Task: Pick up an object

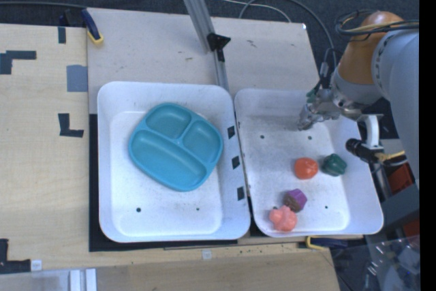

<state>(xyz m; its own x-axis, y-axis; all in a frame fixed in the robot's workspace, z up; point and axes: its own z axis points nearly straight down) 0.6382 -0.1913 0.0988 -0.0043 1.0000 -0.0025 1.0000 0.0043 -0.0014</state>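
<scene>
My jaws (306, 120) hover low in the right bin (272, 112), spread or pressed together I cannot tell; best shift toward the orange piece (306, 168) and descend squarely.

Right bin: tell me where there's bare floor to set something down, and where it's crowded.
In the right bin, the floor is bare along the side next to the left bin, from the far rim down to the purple piece. The near right corner is crowded: orange ball, green piece, purple piece and pink piece. The gripper hangs over the far right part.
</scene>
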